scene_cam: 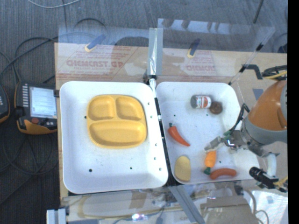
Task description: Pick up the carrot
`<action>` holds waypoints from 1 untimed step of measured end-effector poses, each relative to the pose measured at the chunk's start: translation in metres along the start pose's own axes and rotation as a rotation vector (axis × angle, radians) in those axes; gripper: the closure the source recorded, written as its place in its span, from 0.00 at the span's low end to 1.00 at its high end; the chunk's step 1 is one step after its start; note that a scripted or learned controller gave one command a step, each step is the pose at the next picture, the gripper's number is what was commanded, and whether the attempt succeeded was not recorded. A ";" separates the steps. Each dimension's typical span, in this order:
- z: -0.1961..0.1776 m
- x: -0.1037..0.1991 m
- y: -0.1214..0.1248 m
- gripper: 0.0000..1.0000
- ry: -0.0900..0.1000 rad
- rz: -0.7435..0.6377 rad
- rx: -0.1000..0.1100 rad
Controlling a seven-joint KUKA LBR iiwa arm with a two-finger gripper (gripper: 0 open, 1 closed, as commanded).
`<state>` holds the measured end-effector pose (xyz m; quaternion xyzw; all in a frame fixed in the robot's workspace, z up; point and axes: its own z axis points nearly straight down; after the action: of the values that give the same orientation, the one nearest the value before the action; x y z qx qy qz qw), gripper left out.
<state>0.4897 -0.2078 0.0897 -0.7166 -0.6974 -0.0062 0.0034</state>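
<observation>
Lying along the near edge of the right bin [233,94], a reddish sausage [223,173] is seen beside a pale yellow, potato-like piece [182,168] near the bin's front left corner. Just above the sausage, the carrot [210,159] — short, orange, with a green end pointing toward the front — is shown resting on the bin floor. The gripper [216,143] is held just over the carrot's far end, its grey fingers pointed left from the wrist; nothing is visibly clamped between them, and how far they are parted cannot be told from this angle. The grey arm [268,120] with its orange band is seen entering from the right. Further left, in mid-bin, a red chili pepper [178,135] with a green stem is laid diagonally. At the far side of the bin, a small can [201,101] is tipped on its side, with a dark brown round object [216,108] just beside it. In the left bin [70,171], a yellow divided plate [117,121] is set near the middle — three compartments facing up.
</observation>
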 end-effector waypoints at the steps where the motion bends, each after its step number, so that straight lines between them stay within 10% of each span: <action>1: 0.000 0.044 -0.001 0.00 -0.025 -0.044 -0.014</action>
<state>0.4896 -0.1640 0.0908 -0.7012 -0.7129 -0.0023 -0.0104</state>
